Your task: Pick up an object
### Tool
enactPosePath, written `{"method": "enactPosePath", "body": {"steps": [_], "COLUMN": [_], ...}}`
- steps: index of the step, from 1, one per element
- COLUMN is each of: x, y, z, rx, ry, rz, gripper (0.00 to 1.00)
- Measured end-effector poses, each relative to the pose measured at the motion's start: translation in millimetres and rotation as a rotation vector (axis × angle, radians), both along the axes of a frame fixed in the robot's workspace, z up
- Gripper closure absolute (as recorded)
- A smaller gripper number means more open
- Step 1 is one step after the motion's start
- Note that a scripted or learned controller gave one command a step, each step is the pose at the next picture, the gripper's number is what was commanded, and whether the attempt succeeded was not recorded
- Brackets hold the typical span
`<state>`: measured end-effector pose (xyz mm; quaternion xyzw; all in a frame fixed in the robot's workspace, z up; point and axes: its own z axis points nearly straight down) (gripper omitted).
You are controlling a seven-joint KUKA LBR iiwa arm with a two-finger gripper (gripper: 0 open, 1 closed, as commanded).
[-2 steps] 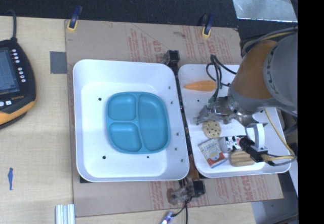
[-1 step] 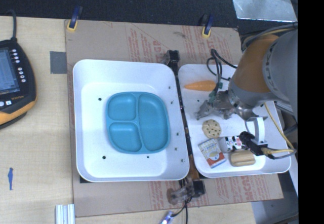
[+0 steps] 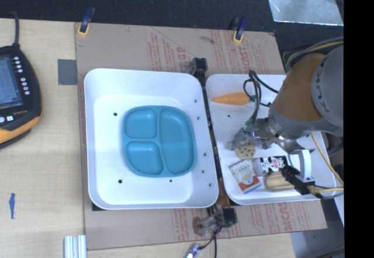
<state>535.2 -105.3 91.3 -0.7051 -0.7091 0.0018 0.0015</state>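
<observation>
Gripper (image 3: 244, 137) low in right bin (image 3: 225, 187), directly above beige cookie-like object (image 3: 246, 149); grip state not discernible. Small card (image 3: 244, 174) just beyond, orange carrot (image 3: 231, 98) farther off, lying crosswise.

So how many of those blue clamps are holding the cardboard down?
2. One blue clamp grips the far edge of the cardboard sheet near its left corner; the other blue clamp grips the same edge further right, above the right bin. The arm could be hiding more.
</observation>
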Motion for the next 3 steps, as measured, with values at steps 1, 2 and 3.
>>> {"method": "enactPosePath", "body": {"steps": [1,2,3], "x": [7.9,15.1,16.2], "y": [7.7,4.1,3.5], "z": [0.2,0.3,11.8], "rx": [-0.001,0.000,0.000], "ry": [-0.002,-0.003,-0.005], "rz": [0.001,0.001,0.003], "gripper": [0.00,0.00,1.00]}}
